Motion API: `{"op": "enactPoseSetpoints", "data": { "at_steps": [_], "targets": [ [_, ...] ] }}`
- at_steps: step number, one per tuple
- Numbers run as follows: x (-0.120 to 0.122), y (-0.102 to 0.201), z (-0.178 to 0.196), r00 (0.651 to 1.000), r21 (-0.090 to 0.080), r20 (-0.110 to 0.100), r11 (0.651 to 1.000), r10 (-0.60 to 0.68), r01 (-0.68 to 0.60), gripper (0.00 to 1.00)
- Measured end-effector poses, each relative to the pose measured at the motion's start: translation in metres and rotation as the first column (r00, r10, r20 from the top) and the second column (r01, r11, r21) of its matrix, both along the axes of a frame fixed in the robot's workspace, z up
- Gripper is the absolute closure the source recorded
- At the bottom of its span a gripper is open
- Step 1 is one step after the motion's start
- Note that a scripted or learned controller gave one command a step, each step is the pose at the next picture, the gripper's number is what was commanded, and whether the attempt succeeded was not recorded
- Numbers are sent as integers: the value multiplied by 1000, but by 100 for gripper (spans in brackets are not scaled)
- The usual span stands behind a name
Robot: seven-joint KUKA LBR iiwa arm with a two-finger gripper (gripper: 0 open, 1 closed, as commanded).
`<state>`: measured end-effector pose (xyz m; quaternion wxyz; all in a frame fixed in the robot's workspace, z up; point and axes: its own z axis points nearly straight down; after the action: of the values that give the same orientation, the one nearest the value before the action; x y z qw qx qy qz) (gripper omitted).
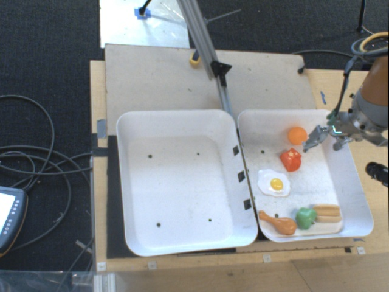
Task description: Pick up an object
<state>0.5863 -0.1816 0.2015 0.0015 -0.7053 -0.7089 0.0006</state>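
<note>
Camera view showed the gripper (317, 139) open and empty above the right bin (358, 193), just beside the orange ball (297, 135). Descending off-centre, a finger could probably nudge the ball, rolling it away toward the red pepper (291, 160).

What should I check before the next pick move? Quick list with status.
1. Gripper above right bin: ok.
2. Nothing held between fingers: ok.
3. Nearest target, orange ball, unobstructed: ok.
4. Red toy close below ball, collision clearance: cannot tell.
5. Fried egg, drumstick, green toy and hot dog away from gripper: ok.
6. Gripper height over bin floor: cannot tell.
</note>
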Motion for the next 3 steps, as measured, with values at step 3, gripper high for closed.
{"op": "enactPoseSetpoints", "data": {
  "at_steps": [3],
  "targets": [
    [8, 5, -85, 1000, -1, 1, 1000, 0, 0, 0]
  ]
}}
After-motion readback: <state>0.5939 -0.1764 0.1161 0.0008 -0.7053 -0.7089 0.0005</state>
